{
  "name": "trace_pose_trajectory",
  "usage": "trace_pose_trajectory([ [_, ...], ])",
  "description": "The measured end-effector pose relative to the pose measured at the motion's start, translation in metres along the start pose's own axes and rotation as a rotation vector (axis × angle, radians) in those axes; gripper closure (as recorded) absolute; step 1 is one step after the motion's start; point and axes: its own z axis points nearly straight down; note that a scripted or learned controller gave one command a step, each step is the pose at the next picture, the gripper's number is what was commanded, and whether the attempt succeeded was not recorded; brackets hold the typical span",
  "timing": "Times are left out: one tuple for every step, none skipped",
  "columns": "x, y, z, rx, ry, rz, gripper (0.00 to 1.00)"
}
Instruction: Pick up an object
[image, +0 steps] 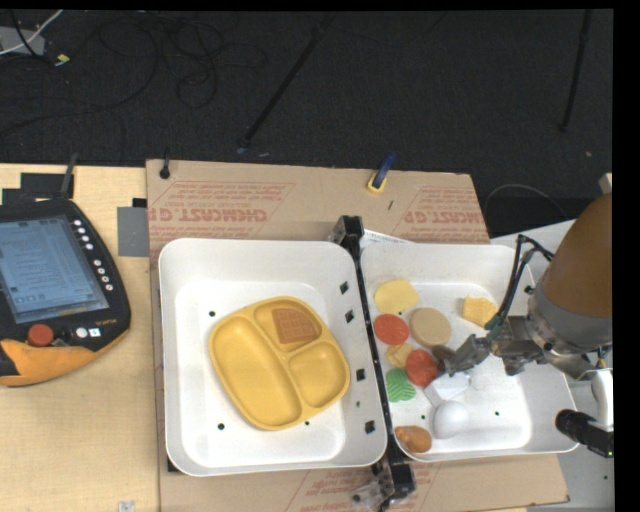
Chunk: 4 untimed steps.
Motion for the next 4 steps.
trace_pose_trajectory([
  [0.0,0.002,-0.005,-0.009,-0.002,-0.002,0.0],
  [-0.002,0.012,0.054,-0.005,0.0,-0.003,0.0],
  [0.0,0.011,0.11,-0.005,0.0,-0.003,0.0],
  [-0.002,0.01,0.099,-0.004,0.001,0.006,1.0],
])
